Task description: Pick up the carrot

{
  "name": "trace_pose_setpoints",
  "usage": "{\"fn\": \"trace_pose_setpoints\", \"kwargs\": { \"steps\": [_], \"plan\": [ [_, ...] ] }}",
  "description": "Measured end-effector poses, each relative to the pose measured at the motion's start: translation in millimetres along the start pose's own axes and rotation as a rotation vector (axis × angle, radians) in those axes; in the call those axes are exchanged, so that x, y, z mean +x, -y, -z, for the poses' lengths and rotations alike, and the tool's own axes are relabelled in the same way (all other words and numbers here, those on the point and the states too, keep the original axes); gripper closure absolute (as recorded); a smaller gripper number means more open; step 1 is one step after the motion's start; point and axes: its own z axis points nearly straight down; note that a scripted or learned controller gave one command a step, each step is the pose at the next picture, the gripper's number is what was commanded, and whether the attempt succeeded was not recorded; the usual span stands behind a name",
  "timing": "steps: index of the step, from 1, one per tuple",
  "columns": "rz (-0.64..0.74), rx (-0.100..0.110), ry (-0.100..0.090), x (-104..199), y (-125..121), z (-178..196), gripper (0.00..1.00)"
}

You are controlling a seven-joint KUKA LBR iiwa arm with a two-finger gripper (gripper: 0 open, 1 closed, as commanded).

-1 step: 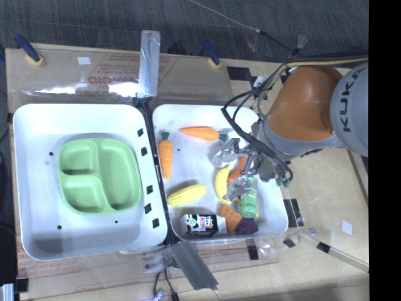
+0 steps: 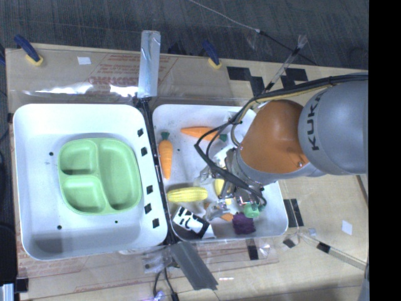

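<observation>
My arm (image 2: 326, 127) comes in from the right of the frame, its grey bulk and orange band covering much of the right bin (image 2: 164, 115). The left bin (image 2: 31, 168) sits beside it and holds a green divided tray (image 2: 99, 174) at centre left of the frame. My claw (image 2: 233, 200) hangs low in the right bin, at lower centre right, amid a tangle of cables; I cannot tell how it stands. The carrot (image 2: 165, 157) lies lengthwise along that bin's left wall, green top toward the upper frame, well to the left of my claw and apart from it. A second carrot (image 2: 198, 131) lies crosswise above it. A yellow corn cob (image 2: 187, 195) lies between the carrot and my claw. A purple piece (image 2: 244, 223) lies just below my claw.
</observation>
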Motion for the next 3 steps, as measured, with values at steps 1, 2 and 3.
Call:
{"fn": "trace_pose_setpoints", "kwargs": {
  "steps": [1,2,3],
  "plan": [
    [0.011,-0.001,-0.002,-1.0,-2.0,9.5,1.0],
    [0.012,0.001,0.009,-4.4,-2.3,12.3,0.0],
    [0.022,0.001,0.008,-5.2,-3.8,21.8,1.0]
  ]
}}
